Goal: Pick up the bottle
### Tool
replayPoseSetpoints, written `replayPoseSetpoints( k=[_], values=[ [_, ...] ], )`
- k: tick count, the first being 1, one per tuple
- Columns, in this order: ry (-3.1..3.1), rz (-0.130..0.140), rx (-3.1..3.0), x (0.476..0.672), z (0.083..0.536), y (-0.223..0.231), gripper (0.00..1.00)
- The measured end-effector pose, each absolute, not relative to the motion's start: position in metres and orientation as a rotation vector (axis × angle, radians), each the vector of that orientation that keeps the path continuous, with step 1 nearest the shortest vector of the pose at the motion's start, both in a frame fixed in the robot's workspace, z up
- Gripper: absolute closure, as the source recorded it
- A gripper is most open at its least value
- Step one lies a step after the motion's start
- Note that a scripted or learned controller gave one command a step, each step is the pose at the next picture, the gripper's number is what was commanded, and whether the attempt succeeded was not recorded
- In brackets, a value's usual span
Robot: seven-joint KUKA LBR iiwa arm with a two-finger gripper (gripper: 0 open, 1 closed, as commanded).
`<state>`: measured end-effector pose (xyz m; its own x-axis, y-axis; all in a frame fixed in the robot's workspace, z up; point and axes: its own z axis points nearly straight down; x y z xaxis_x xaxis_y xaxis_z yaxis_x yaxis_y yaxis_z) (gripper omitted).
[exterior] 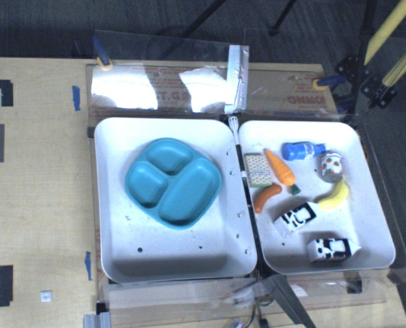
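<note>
Two white bins (121, 251) share the bench; the blue bottle (302, 150) lies in the right one.

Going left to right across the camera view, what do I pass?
Blue divided plate in the left bin → sponge → carrot → blue bottle → banana.
</note>
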<state>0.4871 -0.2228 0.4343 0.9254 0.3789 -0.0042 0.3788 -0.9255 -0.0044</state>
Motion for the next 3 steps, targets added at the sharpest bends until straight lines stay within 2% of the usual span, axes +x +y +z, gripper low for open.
replayPoseSetpoints(
  k=[1, 2, 3],
  values=[
    [-0.315, 0.008, -3.122, 0.4797, 0.4344, -0.2236, 1.0],
    [-0.318, 0.008, -3.123, 0.4805, 0.4441, -0.2237, 1.0],
    [-0.315, 0.006, -3.124, 0.4799, 0.4346, -0.223, 1.0]
  ],
)
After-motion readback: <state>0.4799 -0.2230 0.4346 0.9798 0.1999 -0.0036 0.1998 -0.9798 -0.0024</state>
